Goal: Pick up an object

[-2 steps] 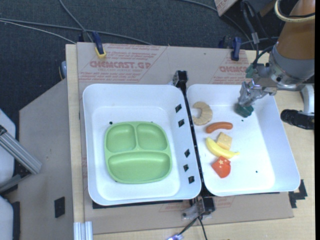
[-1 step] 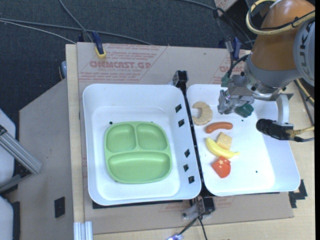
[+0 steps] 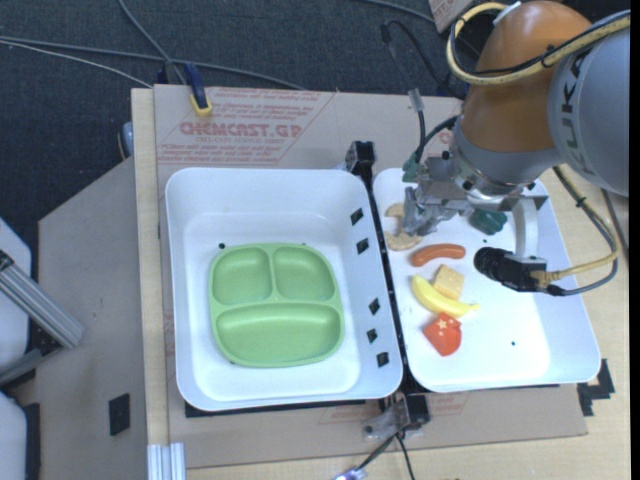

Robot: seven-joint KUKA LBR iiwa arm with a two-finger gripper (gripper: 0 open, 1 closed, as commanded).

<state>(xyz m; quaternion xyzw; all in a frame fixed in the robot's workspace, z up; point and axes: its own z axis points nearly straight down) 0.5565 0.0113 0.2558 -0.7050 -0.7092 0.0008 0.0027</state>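
The right bin (image 3: 520, 353) holds several toy foods. An orange-red sausage (image 3: 438, 254) lies near its left side, with a tan cracker (image 3: 450, 281), a yellow banana (image 3: 441, 299) and a red strawberry-like piece (image 3: 444, 336) below it. A tan, bread-like piece (image 3: 401, 238) rests against the bin's left wall. A teal item (image 3: 489, 220) peeks out under the arm. My gripper (image 3: 424, 214) hangs low over the upper left of this bin, just above the tan piece and the sausage. The wrist hides its tips.
The left bin (image 3: 190, 268) holds a green divided plate (image 3: 275, 303). A black divider with clips (image 3: 373, 268) runs between the bins. A black cable fitting (image 3: 508, 268) on the arm hangs over the middle of the right bin. Cardboard lies under both bins.
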